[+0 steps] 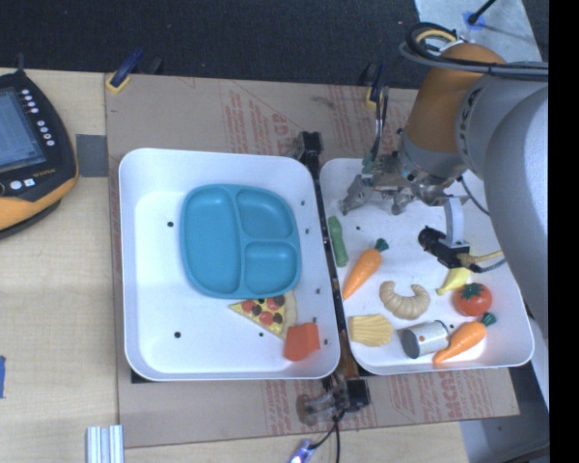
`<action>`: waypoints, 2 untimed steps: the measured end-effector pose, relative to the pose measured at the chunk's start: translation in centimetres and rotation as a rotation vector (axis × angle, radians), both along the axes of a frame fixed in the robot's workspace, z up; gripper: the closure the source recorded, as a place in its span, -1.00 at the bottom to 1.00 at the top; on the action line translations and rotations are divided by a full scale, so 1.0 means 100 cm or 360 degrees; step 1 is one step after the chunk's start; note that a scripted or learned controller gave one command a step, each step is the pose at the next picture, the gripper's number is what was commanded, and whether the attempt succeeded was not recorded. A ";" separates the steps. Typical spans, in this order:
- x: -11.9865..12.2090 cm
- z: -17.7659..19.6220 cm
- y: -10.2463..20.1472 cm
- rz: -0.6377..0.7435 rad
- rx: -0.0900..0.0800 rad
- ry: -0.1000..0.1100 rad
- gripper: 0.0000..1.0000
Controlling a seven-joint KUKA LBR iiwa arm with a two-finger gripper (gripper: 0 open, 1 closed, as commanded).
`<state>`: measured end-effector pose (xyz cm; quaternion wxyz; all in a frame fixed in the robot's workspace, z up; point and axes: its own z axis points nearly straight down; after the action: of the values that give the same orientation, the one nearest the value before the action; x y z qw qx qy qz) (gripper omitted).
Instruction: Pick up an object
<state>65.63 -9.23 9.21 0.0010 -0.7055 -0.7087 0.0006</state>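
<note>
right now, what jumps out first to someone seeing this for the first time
The big blue divided plate in the left bin grabs the eye, with a pizza slice and an orange block just below it. The right bin is crowded with toy food, including two carrots, a tomato and a croissant.

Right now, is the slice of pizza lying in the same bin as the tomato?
No, the pizza slice lies in the left bin beside the blue plate, while the tomato is in the right bin.

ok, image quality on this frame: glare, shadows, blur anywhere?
Camera view: bright, even light; the white bins look near blown-out, mild glare on the right bin's lower edge. Soft shadow under the blue tray. The arm is large and slightly soft; the gripper is small, hard to resolve.
</note>
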 end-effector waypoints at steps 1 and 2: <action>0.000 0.000 0.000 0.0001 0.0000 0.0001 -1.00; 0.000 0.000 -0.001 0.0000 0.0000 0.0001 -1.00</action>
<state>65.63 -9.36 9.21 0.0011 -0.7056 -0.7086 0.0008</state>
